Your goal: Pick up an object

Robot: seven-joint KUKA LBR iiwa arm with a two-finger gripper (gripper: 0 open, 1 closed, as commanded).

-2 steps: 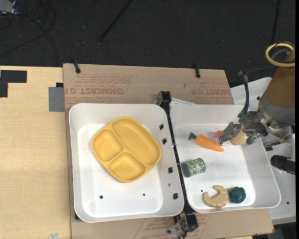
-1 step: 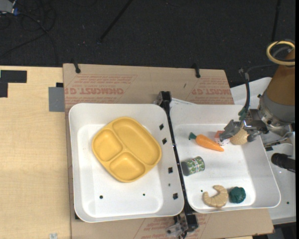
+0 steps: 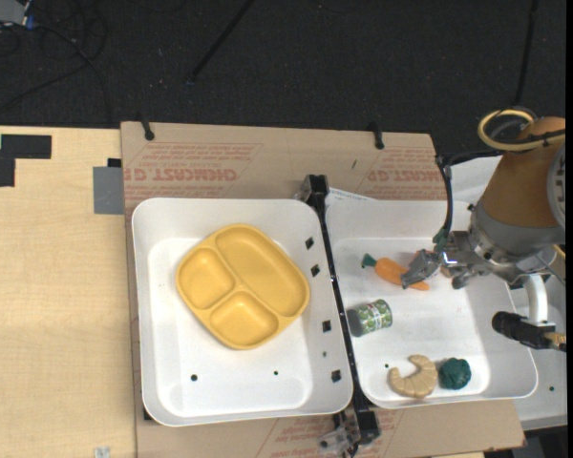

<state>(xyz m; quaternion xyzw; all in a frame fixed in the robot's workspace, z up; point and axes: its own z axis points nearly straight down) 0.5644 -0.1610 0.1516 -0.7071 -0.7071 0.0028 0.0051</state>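
Yellow divided plate [image 3: 243,285], left bin [image 3: 172,389]

The arm [image 3: 535,184] is cut off by the frame's right edge. The gripper [image 3: 422,273], at right of centre, covers the right end of the carrot [image 3: 390,270]; its fingers blur together, too small to tell apart. The can [image 3: 371,317] label is too small to read. The right bin's [image 3: 477,389] far-right rim lies under the arm.
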